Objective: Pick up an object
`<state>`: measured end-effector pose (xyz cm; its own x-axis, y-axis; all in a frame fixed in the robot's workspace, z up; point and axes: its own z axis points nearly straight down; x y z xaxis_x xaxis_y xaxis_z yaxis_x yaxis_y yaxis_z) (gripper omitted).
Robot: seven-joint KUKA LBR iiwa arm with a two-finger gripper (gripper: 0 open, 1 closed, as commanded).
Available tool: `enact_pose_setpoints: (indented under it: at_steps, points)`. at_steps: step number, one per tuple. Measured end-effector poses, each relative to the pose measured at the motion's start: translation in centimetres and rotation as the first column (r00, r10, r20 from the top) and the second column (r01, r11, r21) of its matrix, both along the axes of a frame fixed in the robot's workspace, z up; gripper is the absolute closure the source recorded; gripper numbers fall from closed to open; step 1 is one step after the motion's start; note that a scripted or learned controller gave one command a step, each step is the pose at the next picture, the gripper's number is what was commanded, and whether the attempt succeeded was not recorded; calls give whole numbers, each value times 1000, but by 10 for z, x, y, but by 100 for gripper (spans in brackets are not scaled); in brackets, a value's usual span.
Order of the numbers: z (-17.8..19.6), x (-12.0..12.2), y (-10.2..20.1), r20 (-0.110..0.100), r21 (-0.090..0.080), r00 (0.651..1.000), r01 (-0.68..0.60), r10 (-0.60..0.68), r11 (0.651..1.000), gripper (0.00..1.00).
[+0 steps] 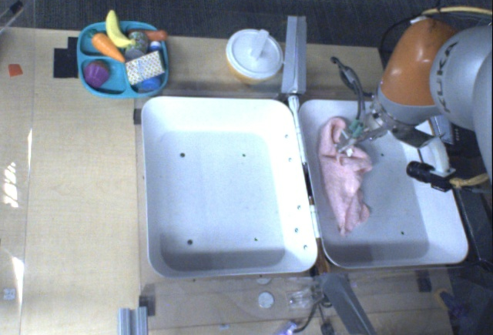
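pale wood-toned counter point(69, 195) under everything, smooth and flat. two shallow white bins side by side on it, hard glossy plastic with rounded corners: left bin point(219, 249) bare-floored with a few dark dots, right bin point(408, 249) holding the task's thing. grey arm point(462, 72) with a rounded orange band reaching in from the right, bulky above the right bin's upper edge. pink cloth point(344, 183), soft and crumpled, lying in the left half of the right bin, close beside the wall shared with the left bin; long axis running from the bin's far edge toward the near edge, wider and bunched at the top, tapering to a folded tail at the bottom. claw point(356, 135) down at the cloth's upper end, touching or just above the bunched fabric, so the cloth stretches away below and slightly left of it. cannot tell how far apart the claw stands, nor whether any fabric sits inside it; too small and blurred at that spot. likely a pinch at the bunched top, where folds offer something to catch; limp fabric apt to slip or trail on a lift. further back on the counter, a round white lidded cup point(254, 55) and a small blue tray point(88, 83) of bright toy food, well apart from the claw.
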<state>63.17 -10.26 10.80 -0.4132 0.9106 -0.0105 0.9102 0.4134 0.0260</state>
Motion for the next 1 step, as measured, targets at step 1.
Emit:
enact_pose_setpoints:
  at_steps: [1]
  points:
    - [103,28,74,-18,0,999,33,-33,999,100]
